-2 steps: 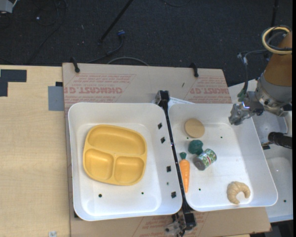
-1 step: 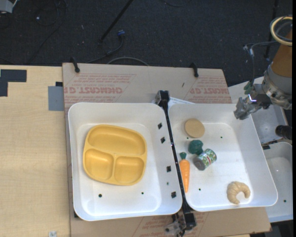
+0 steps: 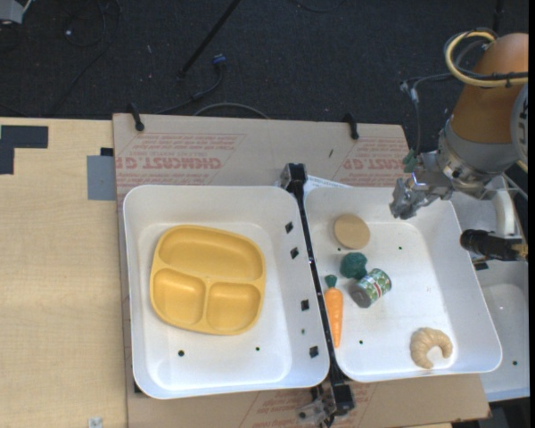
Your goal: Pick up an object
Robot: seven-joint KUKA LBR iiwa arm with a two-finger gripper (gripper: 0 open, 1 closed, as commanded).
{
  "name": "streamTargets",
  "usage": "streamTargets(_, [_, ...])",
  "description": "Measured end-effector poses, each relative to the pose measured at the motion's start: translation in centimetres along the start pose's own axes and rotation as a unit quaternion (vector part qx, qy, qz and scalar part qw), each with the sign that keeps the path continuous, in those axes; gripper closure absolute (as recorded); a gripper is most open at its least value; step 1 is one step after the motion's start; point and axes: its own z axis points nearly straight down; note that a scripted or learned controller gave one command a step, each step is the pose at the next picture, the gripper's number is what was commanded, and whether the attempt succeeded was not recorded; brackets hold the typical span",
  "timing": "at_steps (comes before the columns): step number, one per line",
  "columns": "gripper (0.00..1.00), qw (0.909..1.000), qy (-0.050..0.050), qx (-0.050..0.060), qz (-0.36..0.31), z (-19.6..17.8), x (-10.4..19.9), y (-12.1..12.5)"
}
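The right bin (image 3: 446,257) holds a round tan cookie (image 3: 351,232), a dark green broccoli piece (image 3: 353,264), a small tin can (image 3: 372,287) lying on its side, an orange carrot (image 3: 334,316) along the left wall, and a beige croissant (image 3: 431,347) near the front right corner. My gripper (image 3: 405,201) hangs over the bin's back edge, right of the cookie and clear of it. Nothing shows between its fingers.
The left bin (image 3: 152,239) holds a yellow divided tray (image 3: 209,278). A black divider (image 3: 308,275) runs between the two bins. The arm's grey body with its orange band (image 3: 490,87) stands at the right, beside cables.
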Motion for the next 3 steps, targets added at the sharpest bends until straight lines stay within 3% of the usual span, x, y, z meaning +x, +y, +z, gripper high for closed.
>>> streamTargets(3, [1.0,1.0,-0.001,-0.001,0.0,0.0,15.1,1.5])
